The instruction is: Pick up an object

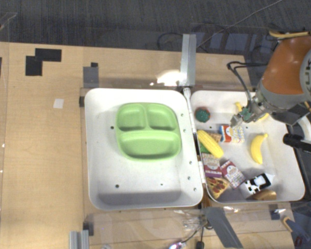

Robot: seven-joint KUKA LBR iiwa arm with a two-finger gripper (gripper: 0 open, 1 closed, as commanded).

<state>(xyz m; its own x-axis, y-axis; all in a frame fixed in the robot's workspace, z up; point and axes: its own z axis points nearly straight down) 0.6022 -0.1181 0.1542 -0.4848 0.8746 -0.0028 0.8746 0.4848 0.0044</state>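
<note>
My gripper (242, 116) hangs over the back of the right bin (295, 187), below the arm's orange band. Just beneath and left of it lies a small red and white carton (229, 133). A yellow banana (257, 148) lies to its right and a corn cob (210, 143) to its left. Near the back wall sit a dark green ball (202, 114) and a small yellow piece (239, 107). Nothing shows between the gripper's tips.
Toward the front of the right bin lie snack packets (231, 173), a black and white cow toy (259, 183) and a brown item (265, 195). The left bin (101, 154) holds a green divided plate (146, 130). A metal post (188, 56) stands behind the bins.
</note>
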